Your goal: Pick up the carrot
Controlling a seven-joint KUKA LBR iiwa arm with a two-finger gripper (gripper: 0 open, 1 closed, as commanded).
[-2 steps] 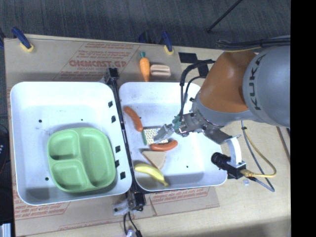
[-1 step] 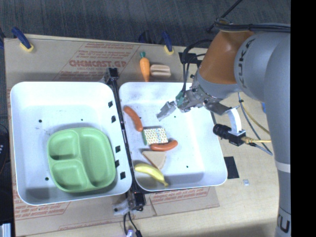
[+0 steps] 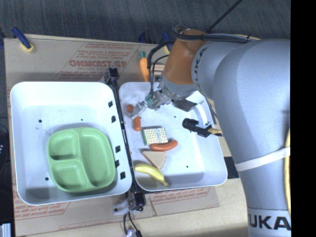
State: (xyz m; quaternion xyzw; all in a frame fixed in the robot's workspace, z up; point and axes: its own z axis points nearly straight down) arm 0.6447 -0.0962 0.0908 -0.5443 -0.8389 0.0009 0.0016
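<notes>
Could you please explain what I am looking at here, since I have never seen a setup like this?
One camera looks down at a slant on a bench with two white bins. The big grey machine is a robot arm reaching in from the right; its gripper hangs low over the right bin. That bin holds toy food: a banana, a sandwich wedge, a sausage. The carrot it should pick lies outside, behind the bin. The left bin holds a green divided plate. I cannot see anything held.

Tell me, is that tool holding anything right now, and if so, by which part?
It cannot be told. The tool hangs low over the right bin, beside the small orange pieces, but too blurred to show anything gripped.
</notes>
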